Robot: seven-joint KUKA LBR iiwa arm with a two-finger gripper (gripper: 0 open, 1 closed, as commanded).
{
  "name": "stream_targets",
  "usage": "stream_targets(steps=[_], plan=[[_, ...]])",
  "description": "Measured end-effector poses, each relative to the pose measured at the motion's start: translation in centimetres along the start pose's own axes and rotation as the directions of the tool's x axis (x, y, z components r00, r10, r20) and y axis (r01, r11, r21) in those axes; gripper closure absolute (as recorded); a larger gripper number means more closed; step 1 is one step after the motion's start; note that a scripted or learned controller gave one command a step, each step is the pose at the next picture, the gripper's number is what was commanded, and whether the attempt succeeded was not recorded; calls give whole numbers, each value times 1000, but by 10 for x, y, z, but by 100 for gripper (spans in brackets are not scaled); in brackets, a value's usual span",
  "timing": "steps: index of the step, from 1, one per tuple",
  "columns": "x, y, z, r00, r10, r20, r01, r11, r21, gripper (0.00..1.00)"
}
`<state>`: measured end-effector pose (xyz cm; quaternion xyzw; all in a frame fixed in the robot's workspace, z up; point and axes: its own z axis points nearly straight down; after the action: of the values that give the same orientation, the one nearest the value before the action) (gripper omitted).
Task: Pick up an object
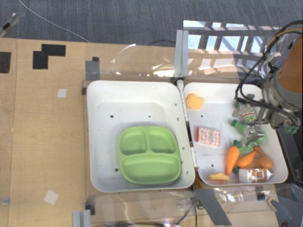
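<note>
My gripper (253, 137) hangs low over the right side of the right bin (213, 119), just above a cluster of toy food. Directly under and beside it lie an orange carrot with green leaves (231, 158) and two more orange pieces (247, 161) (264, 161). A green-and-white item (243, 113) sits just behind the gripper, partly hidden by the wrist. A white bottle with an orange label (254, 175) lies at the bin's front edge. I cannot see anything held.
A red-and-white packet (209, 136) lies mid-bin, a yellow-orange lump (194, 101) at the back left, and a small yellow piece (219, 177) at the front. The left bin (106, 108) holds a green divided plate (149, 155). Cables (251, 74) loop behind the arm.
</note>
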<state>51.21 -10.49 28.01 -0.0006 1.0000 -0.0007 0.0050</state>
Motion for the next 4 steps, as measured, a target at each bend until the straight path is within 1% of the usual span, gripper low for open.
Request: stream_targets(steps=[1,2,3,4], plan=[[-3,-27,107,964,-265,-5,265,964,-3,0],[-2,-27,172,961,-276,18,275,961,8,0],[4,-55,179,963,-268,34,268,963,13,0],[-3,-54,164,960,-276,55,275,961,24,100]])
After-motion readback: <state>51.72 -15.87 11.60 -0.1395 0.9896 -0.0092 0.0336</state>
